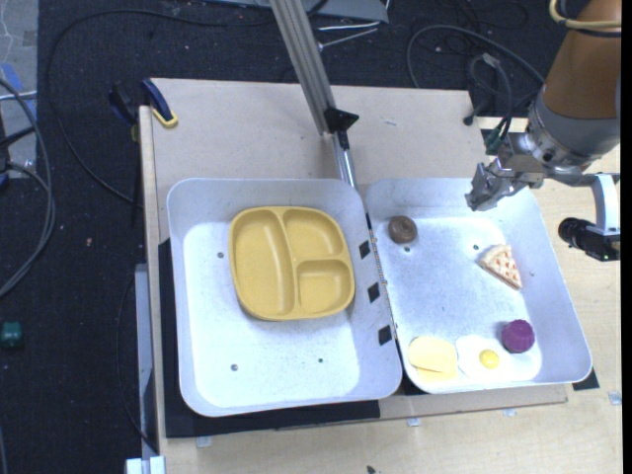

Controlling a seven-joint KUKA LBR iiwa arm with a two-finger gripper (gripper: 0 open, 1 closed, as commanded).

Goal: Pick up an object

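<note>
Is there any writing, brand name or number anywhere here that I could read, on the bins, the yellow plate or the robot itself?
None can be read.
The yellow divided plate is plain.
Both white bins show only small dark dots and speckles, no print.
The arm's orange band and the gripper carry no lettering that can be made out.
The black tabs between the bins are too small to tell.

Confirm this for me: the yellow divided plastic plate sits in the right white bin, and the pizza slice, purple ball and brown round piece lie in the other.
Not right. The camera view shows the yellow divided plastic plate in the left white bin. The pizza slice, purple ball and brown round piece lie in the other, the right white bin.
</note>
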